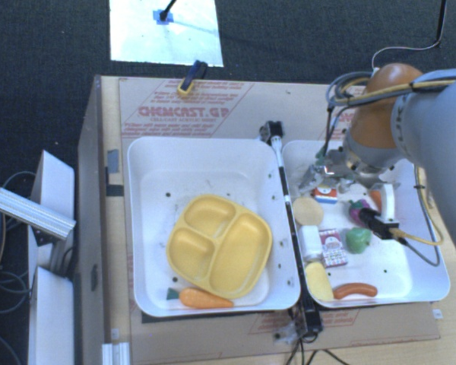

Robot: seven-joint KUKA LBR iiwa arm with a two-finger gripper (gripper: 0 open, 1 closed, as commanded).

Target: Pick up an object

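Nearest the lens, a toy carrot (205,299) lay beside the yellow divided plate (220,243) in the left bin (148,226). Toy foods crowded the right bin (429,280), where the tool (324,171) hovered over a small carton (326,195); its grip state was indeterminable.

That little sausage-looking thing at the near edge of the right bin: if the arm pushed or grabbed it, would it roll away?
Probably, if pushed from the side. The sausage looks round and smooth, lying flat on the bin floor, so it could roll or slip. It seems a small toy, likely light and fairly stiff. A pale yellow piece beside it might stop it rolling leftward.
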